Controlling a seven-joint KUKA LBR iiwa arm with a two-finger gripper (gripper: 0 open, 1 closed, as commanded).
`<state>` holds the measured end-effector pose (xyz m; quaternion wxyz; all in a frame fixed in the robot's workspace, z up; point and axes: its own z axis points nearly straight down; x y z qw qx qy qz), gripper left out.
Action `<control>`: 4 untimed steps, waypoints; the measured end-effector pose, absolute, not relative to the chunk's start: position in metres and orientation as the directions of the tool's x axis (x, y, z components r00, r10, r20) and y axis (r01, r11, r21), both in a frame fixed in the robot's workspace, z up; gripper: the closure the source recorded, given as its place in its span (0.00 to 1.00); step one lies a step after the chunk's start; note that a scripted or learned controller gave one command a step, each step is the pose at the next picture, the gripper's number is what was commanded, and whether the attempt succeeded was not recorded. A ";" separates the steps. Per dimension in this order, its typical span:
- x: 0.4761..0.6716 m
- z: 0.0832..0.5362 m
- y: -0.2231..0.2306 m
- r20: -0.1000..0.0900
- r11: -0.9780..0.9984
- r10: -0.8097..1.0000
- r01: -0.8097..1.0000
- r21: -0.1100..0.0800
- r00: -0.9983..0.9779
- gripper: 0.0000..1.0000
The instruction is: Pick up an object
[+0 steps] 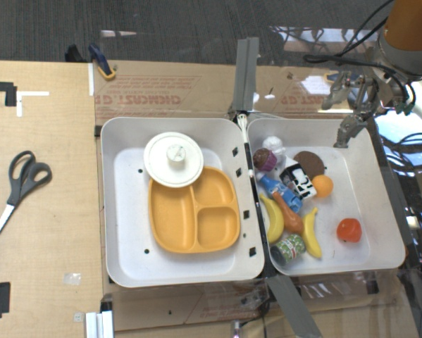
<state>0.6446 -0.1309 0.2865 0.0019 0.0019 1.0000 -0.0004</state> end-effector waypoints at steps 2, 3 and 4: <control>0.646 0.093 -0.097 -0.005 0.989 0.150 0.150 -0.001 -0.989 0.00; 0.600 0.094 -0.138 -0.004 0.993 0.116 0.116 0.000 -0.993 0.00; 0.544 0.109 -0.222 -0.005 0.943 0.332 0.332 0.000 -0.943 0.00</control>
